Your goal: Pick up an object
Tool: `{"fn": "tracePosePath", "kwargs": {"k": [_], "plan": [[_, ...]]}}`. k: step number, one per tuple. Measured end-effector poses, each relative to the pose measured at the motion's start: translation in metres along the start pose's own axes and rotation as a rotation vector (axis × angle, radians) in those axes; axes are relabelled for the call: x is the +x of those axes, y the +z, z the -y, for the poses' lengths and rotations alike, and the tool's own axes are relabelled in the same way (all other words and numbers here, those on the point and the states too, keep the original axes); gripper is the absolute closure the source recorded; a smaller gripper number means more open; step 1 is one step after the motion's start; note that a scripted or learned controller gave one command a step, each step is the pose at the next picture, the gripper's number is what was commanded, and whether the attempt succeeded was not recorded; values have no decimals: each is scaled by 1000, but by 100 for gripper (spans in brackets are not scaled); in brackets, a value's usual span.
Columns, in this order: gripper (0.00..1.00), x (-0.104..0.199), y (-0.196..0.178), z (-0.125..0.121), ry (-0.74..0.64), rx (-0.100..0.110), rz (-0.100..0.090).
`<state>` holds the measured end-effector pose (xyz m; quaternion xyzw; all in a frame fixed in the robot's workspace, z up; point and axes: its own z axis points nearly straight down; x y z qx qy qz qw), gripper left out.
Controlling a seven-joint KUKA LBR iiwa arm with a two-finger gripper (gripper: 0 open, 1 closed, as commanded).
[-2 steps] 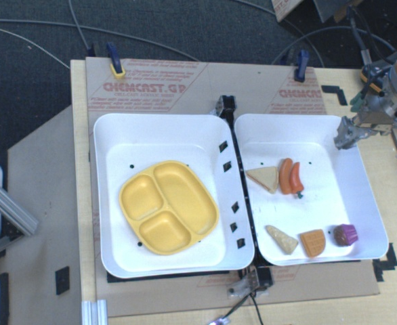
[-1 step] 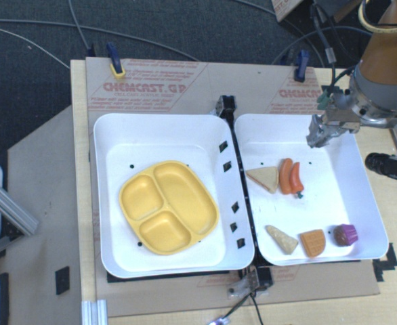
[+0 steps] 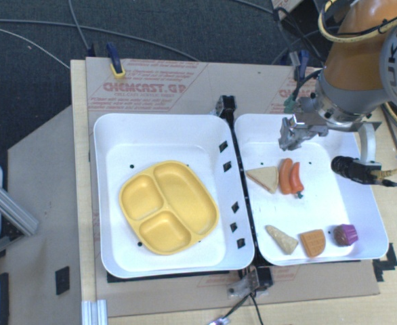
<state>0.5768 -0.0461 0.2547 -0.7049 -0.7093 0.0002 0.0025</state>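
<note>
- Nearest the camera, along the front of the right bin (image 3: 368,212), lie a pale wedge (image 3: 282,239), an orange block (image 3: 313,242) and a purple piece (image 3: 346,234), spaced in a row.
- Further back in that bin, a tan triangular slice (image 3: 263,178) rests just beside a red-orange carrot-like piece (image 3: 291,177).
- The gripper (image 3: 290,139) hangs over the back part of the right bin, just above the carrot-like piece; whether it is spread or closed I cannot tell, and nothing is seen in its grasp.
- The left bin (image 3: 110,181) holds a yellow divided tray (image 3: 168,206).
</note>
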Motion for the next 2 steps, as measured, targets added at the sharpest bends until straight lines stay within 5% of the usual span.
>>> {"fn": "tracePosePath", "kwargs": {"k": [2], "plan": [[100, 101, 13, -8, 1, -5, 2]]}}
